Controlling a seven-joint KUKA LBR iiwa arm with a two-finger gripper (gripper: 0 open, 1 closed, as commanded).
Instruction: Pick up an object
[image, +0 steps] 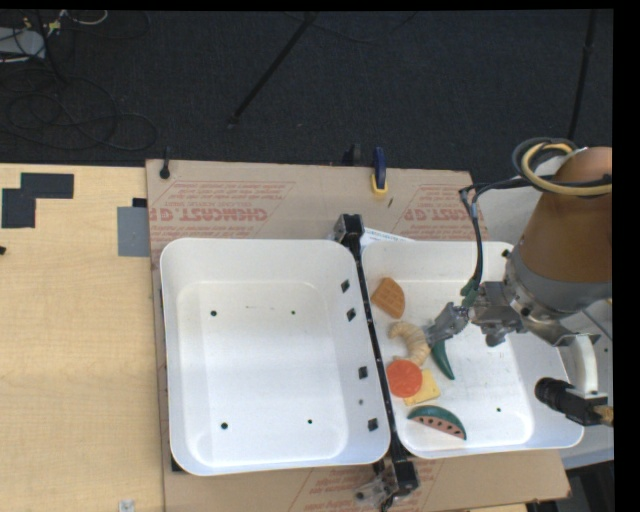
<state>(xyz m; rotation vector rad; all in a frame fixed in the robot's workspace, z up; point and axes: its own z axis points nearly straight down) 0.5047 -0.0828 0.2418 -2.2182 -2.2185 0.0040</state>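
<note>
**Operator:** Two white bins sit side by side on the tabletop (70, 330). From my remote station I see the left bin (262, 360) bare, while the right bin (500, 410) holds a cluster of toy foods near the divider: a tan bread-like piece (389, 297), a pale knobbly piece (410, 336), a red disc (404, 378) on a yellow wedge (424, 390), a dark green strip (442, 362) and a watermelon slice (438, 423).

**Listener:** Where is the arm?

**Operator:** The end effector (447, 324) hangs low over the right bin, just beside the knobbly piece and the green strip. I cannot tell how far apart its tips stand, and I see nothing gripped.

**Listener:** What might go wrong?

**Operator:** I judge the crowding risky: a descent could land between pieces, nudge them aside, or pinch only an edge that slips free on lifting.
</note>
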